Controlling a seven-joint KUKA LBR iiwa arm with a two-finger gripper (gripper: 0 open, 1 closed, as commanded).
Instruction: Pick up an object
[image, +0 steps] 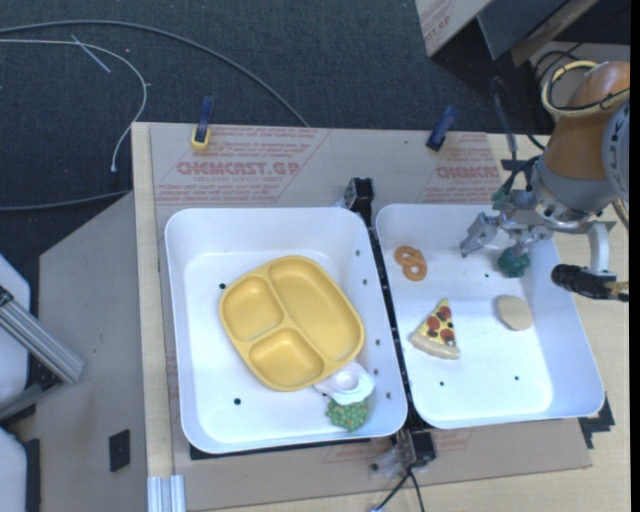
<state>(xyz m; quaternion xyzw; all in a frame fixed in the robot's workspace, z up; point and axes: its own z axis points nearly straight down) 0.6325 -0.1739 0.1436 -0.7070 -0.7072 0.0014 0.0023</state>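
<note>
The robot's claw (500, 240) hung over the far side of the right bin (570, 400), its grey fingers spread apart and gripping nothing, a small dark green toy (514, 264) lying just below them. Nearer the camera from that toy sat a beige stone-like piece (515, 313), a pizza slice (437, 330) and a pretzel (410, 262). All looked light, stiff plastic; the rounded green toy seemed likeliest to slip unless pinched across its middle.

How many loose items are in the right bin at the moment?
4: a pretzel near the left wall, a pizza slice below it, a beige piece to the right, and a green item under the gripper, partly hidden.
</note>
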